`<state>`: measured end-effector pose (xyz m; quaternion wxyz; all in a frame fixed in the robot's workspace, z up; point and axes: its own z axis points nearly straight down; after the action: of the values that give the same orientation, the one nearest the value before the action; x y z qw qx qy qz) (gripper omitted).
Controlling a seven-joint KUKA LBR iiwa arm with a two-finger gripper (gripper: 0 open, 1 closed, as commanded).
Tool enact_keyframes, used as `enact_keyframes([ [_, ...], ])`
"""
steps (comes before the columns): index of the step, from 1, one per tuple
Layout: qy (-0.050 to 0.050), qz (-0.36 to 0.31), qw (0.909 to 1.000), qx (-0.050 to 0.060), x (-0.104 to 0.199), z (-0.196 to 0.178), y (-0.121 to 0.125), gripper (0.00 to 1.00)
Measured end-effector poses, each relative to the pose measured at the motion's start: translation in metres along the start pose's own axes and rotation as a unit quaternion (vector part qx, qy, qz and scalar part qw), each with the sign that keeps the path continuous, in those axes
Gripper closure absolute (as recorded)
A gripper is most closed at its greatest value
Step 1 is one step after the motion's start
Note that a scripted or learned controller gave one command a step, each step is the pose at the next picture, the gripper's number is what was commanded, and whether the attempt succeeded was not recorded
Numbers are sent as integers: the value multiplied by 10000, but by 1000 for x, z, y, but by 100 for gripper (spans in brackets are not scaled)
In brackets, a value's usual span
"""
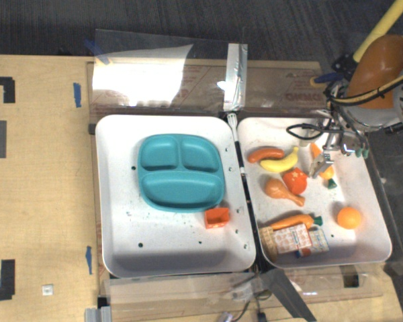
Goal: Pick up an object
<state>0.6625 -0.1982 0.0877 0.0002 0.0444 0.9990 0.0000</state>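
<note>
The things I could pick lie in the right bin (376,200): a red-orange hot dog (264,154) near the far left corner, a yellow banana (282,164) just in front of it and touching it, a red tomato-like piece (295,180) just below the banana, and an orange drumstick-shaped piece (282,191) beside that. Toward the near edge a carrot (294,221) lies just above a small printed packet (297,240), and an orange ball (348,217) sits apart at the right. My end effector (322,165) hangs over the far middle of this bin, right of the banana and above a small orange-and-yellow piece (328,174) with a dark green bit (332,184) beside it; I cannot tell from this view how far my fingers stand apart or whether anything sits between them. My arm (379,62) comes in from the far right with its cables looped above the bin. The left bin (114,180) holds a teal divided plate (180,170) and, just off its near right corner, a small orange block (217,217). Both bins rest side by side on the worktop (33,180), with a clear sheet (148,72) propped behind the left one.
</note>
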Motion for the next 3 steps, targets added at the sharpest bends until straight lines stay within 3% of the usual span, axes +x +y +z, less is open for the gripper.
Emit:
enact_keyframes([
  [1, -100, -6, 9999, 16, -5, -15, 1, 100],
  [2, -55, -7, 10000, 10, -3, -13, 1, 0],
  [3, -35, 454, 9990, -2, 15, 0, -2, 0],
])
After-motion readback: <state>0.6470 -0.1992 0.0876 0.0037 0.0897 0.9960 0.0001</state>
